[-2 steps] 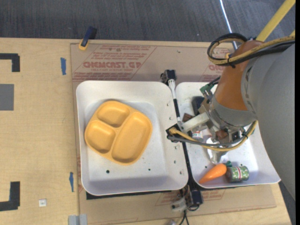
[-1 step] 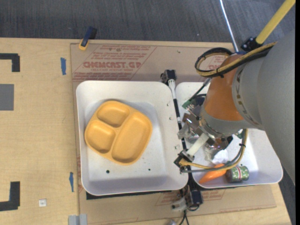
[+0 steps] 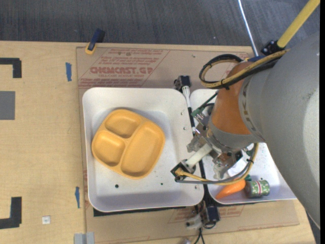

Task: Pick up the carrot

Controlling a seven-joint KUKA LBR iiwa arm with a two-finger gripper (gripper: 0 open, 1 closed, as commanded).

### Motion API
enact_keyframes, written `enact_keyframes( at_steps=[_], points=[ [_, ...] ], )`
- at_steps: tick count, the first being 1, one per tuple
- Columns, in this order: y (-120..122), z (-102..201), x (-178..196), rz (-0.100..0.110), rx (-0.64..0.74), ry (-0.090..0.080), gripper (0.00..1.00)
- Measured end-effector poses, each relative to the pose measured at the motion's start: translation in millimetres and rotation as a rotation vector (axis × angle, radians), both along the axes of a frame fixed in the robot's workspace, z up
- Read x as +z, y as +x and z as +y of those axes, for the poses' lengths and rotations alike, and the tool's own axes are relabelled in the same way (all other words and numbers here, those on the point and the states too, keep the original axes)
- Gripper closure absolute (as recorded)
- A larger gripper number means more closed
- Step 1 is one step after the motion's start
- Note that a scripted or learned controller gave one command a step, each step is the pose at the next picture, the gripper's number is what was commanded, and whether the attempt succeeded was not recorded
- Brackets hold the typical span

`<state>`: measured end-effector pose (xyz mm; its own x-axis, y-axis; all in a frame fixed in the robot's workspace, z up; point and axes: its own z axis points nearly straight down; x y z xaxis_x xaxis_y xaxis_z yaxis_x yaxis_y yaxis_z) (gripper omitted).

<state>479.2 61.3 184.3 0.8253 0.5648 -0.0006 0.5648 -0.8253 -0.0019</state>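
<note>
Arm hanging low over the right bin

The carrot (image 3: 232, 188) is lying at the near edge of the right bin (image 3: 269, 179) — touching a green can (image 3: 257, 187). The gripper (image 3: 223, 159) is hovering just above; its state cannot be told. A yellow divided plate (image 3: 128, 143) is sitting in the left bin (image 3: 101, 187)

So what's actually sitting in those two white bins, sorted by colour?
Yellow: 1, the divided plate in the left bin
Orange: 1, the carrot in the right bin
Green: 1, the small can beside the carrot
Total: 3
</note>
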Motion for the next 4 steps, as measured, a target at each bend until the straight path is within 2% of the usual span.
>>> enact_keyframes(
  at_steps=[1, 2, 3, 4],
  points=[
    [-1, 48, -44, 0.003, -0.188, 0.0, 0.0],
    [19, 92, -98, -0.008, -0.351, -0.002, 0.0],
    [1, 163, -98, -0.004, -0.339, 0.001, 0.0],
    [1, 164, -98, -0.004, -0.338, 0.001, 0.0]
  ],
)
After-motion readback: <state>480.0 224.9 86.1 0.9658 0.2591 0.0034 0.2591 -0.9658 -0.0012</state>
